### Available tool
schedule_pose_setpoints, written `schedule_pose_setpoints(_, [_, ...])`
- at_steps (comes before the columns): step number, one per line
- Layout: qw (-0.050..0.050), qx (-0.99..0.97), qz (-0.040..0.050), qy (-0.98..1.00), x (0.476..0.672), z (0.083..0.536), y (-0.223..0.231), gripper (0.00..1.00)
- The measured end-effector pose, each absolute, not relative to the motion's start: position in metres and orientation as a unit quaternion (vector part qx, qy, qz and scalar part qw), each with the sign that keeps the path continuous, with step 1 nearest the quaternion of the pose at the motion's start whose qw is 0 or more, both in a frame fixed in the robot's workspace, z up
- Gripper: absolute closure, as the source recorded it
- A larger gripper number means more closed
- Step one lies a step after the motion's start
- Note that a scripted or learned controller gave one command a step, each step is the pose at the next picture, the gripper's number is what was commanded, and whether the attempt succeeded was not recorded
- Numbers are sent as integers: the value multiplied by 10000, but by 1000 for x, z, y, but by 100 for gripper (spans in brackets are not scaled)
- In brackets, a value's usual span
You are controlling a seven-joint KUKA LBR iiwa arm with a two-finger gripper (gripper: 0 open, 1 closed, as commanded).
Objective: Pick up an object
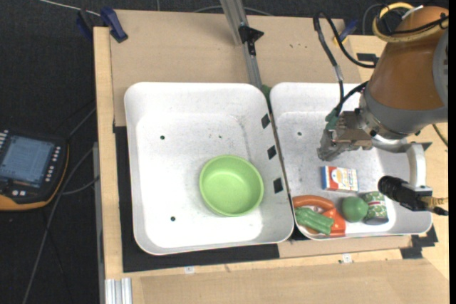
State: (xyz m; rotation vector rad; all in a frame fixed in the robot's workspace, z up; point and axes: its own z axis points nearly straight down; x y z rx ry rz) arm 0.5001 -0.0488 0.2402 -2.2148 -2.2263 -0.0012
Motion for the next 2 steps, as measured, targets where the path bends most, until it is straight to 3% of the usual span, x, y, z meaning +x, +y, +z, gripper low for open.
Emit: schedule_pose_setpoints(2, [7,-7054,1,-7088,503,234,55,100])
